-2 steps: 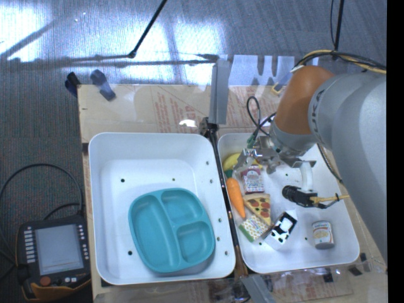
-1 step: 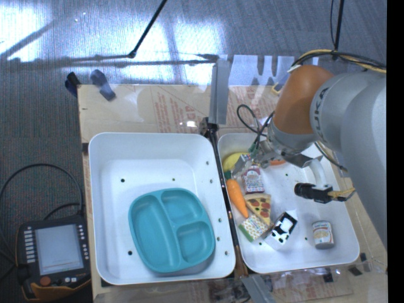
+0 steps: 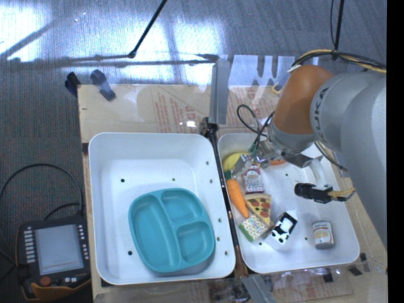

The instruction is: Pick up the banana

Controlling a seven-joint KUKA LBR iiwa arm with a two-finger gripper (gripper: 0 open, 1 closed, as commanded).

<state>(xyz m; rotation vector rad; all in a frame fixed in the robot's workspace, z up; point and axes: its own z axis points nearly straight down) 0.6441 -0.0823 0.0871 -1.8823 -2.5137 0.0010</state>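
Partly hidden banana (image 3: 231,161) beneath arm (image 3: 315,115)

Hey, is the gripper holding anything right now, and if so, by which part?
It cannot be told. The gripper is low over the banana at the right bin's back left corner, but the wrist hides any contact.

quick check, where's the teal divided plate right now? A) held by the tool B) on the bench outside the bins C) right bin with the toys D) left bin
D: the teal divided plate lies flat on the floor of the left bin, while the banana, carrot and other small items sit in the right bin, where the tool hovers by the banana.
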